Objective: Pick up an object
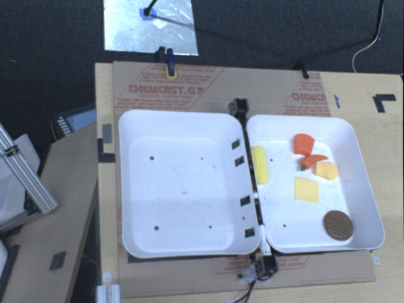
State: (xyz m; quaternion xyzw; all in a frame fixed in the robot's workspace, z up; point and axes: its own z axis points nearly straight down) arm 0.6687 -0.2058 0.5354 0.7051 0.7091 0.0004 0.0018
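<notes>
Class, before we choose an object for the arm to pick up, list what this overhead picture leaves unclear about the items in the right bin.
1. Orange pieces: too small and blurred in the camera view to tell whether they are one item or several touching.
2. Brown disc: its thickness cannot be judged from above.
3. Yellow cob-shaped item: lies by the right bin's inner wall; contact with the wall is unclear.

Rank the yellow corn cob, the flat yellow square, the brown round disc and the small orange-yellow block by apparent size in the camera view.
1. brown round disc and flat yellow square, too alike to separate
2. yellow corn cob, long but narrow
3. small orange-yellow block
</notes>
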